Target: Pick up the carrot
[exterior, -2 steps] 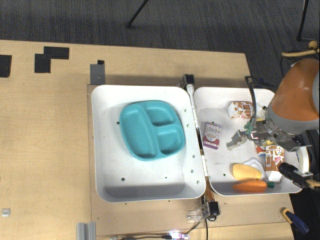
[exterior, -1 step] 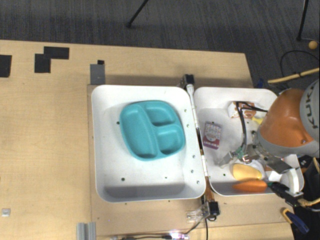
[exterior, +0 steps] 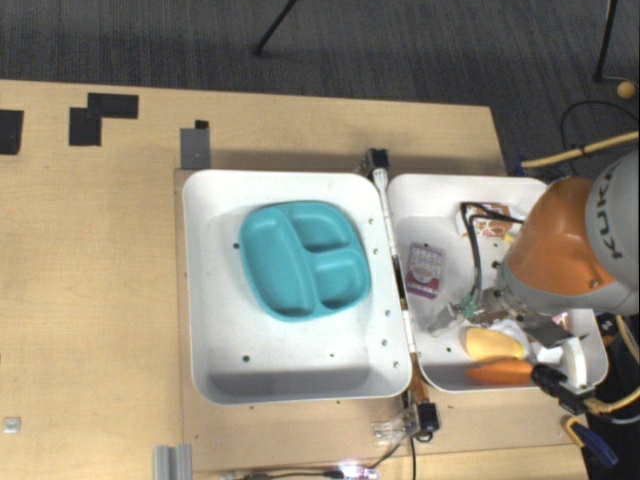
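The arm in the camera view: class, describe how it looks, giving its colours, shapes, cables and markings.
The arm is grey, with a broad, rounded orange band above the wrist. Dark letters, cut off by the picture's edge, mark the grey casing. A thin black cable loops beside it. The wrist's metal parts are too cluttered to make out.

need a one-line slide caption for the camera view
KUKA arm over the right bin, above the carrot and a yellow item; teal divided plate in the left bin.

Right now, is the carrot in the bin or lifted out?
In the bin. The carrot lies flat on the right bin's floor near its front wall, beside a yellow item.
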{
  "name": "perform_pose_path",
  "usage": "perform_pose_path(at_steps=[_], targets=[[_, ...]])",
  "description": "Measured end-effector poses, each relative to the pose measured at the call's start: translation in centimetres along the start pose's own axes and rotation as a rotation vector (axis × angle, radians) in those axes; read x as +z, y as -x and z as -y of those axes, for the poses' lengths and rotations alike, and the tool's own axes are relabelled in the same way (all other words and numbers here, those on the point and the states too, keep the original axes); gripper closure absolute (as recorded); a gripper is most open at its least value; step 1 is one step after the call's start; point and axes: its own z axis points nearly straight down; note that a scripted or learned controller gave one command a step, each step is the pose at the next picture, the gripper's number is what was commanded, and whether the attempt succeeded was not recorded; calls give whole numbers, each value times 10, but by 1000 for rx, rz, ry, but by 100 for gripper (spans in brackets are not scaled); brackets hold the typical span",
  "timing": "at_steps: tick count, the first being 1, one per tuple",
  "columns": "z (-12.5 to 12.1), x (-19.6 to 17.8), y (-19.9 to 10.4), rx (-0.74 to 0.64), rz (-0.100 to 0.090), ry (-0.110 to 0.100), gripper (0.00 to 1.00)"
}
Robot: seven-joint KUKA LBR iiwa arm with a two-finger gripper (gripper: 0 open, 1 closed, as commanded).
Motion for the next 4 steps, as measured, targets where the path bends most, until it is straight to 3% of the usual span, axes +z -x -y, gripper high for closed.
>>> perform_pose_path(at_steps=[1,2,3,4], targets=[[2,0,8,-193,-3,0,0],[-2,-13,9,-192,1,10,100],[-2,-12,9,-192,1,9,0],[2,-1,4,-484,-5,-4,0]])
